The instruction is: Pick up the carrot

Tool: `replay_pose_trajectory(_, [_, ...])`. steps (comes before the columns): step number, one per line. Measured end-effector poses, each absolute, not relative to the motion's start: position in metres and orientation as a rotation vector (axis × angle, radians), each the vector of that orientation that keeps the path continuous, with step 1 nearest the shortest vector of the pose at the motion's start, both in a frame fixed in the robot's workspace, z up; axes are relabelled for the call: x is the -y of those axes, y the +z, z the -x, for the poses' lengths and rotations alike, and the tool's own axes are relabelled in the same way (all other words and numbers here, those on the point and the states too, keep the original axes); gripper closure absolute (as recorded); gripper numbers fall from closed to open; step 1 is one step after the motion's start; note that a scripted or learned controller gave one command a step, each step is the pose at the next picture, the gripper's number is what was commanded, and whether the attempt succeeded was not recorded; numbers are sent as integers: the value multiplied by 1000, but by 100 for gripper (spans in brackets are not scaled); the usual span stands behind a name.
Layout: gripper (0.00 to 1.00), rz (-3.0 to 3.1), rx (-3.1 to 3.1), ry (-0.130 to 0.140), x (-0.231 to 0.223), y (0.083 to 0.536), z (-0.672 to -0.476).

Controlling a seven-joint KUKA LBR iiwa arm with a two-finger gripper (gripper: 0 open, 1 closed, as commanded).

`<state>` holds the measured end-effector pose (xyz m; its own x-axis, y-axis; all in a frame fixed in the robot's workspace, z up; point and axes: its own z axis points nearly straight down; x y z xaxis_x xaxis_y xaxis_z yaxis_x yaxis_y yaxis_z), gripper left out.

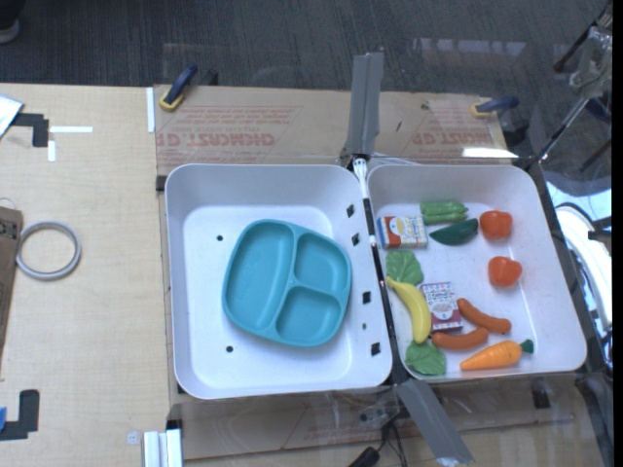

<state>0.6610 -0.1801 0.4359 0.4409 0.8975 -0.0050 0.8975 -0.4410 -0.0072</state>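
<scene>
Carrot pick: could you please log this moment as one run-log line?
carrot: lying in right bin, front corner, beside sausages | status: not yet picked | left bin: teal plate

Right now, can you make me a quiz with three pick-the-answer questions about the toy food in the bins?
1. Where is the carrot?
A. On the blue tray
B. In the right bin, near its front right corner
C. On the bench beside the tape roll

2. How many sausages lie in the right bin?
A. Two
B. Five
C. None

3. How does the banana lie?
A. Standing on end
B. Flat on the bin floor
C. On the blue tray

Answers:
1. B, the carrot lies at the near right end of the right bin, just right of the sausages.
2. A, two brown sausages lie side by side.
3. B, the banana lies flat, left of the small carton, while the blue tray sits in the left bin.
</scene>
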Motion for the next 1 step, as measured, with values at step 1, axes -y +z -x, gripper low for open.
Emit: replay_pose_trajectory(1, [100, 2656, 1664, 25, 179, 439, -664])
